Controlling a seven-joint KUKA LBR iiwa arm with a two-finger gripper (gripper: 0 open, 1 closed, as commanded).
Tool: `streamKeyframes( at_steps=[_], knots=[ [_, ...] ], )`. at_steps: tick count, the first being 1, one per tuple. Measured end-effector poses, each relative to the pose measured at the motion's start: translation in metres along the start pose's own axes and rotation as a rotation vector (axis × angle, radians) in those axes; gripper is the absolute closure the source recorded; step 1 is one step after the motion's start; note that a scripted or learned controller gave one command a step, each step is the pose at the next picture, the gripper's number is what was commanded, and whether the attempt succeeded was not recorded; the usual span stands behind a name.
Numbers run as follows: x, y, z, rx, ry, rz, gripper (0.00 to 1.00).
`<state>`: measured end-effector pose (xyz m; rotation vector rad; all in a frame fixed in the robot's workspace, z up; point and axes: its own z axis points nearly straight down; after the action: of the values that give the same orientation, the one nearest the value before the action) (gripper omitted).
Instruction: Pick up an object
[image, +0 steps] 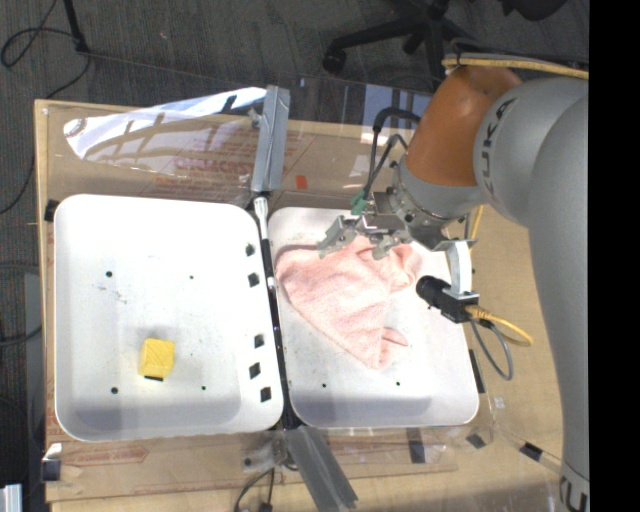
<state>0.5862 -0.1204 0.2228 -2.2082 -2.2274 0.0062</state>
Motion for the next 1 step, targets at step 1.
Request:
streamKeyframes(
  at_steps=[1],
  knots=[
    [0.0000,0.0000,-0.0001,0.000,0.000,0.000,0.00]
  ],
)
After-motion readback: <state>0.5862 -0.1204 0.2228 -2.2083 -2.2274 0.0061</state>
